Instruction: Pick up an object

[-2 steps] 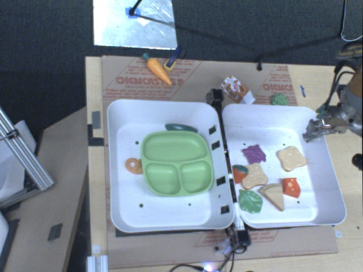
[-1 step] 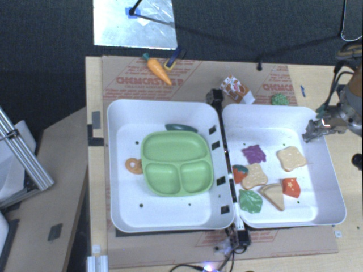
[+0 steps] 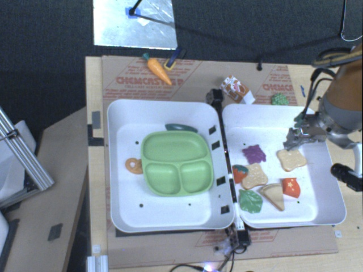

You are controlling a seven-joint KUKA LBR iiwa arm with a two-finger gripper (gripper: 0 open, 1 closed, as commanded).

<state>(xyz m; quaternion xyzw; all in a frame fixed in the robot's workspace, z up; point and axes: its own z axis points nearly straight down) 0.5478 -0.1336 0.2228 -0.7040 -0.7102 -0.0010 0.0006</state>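
Observation:
My gripper (image 3: 295,138) hangs over the upper right part of the right bin (image 3: 326,208), with the arm's orange band behind it at the right edge. Just below it lies a tan toast-shaped piece (image 3: 291,160). The same bin holds a purple grape bunch (image 3: 254,153), a red and teal piece (image 3: 239,171), a second tan bread piece (image 3: 256,178), a green leaf (image 3: 250,201), a tan wedge (image 3: 274,196) and a red piece (image 3: 291,187). I see nothing held in the gripper.
The left bin (image 3: 122,208) holds a green divided plate (image 3: 176,163), an orange ring (image 3: 134,165) and a teal piece (image 3: 181,127). Behind the bins on the cardboard lie a carrot (image 3: 159,71), a small packet (image 3: 235,88) and a green piece (image 3: 279,99). A foil sheet (image 3: 134,15) lies farther back.

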